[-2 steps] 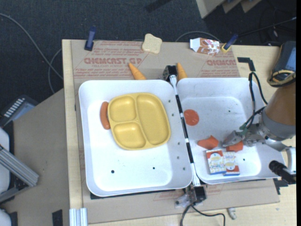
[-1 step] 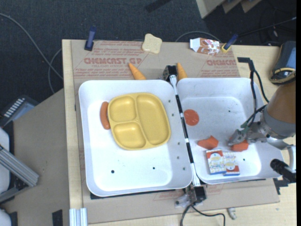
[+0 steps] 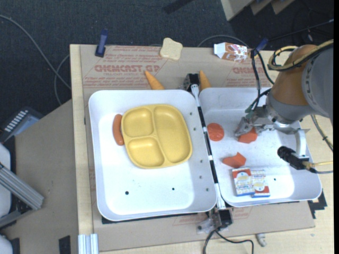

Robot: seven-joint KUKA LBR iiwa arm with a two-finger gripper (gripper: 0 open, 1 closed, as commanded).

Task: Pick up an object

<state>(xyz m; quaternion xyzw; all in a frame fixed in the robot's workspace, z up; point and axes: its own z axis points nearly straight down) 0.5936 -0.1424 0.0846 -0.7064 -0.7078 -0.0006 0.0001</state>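
Under the pincer, small orange-red chunk, right bin

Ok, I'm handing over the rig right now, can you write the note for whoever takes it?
Gripper: low in the right bin, right at the red-orange piece; a grasp can't be confirmed.
Same bin: red round piece, orange wedge, small carton.
Left bin: yellow divided plate, sausage beside it.
Done: nothing lifted.
Left: secure a grasp and lift.
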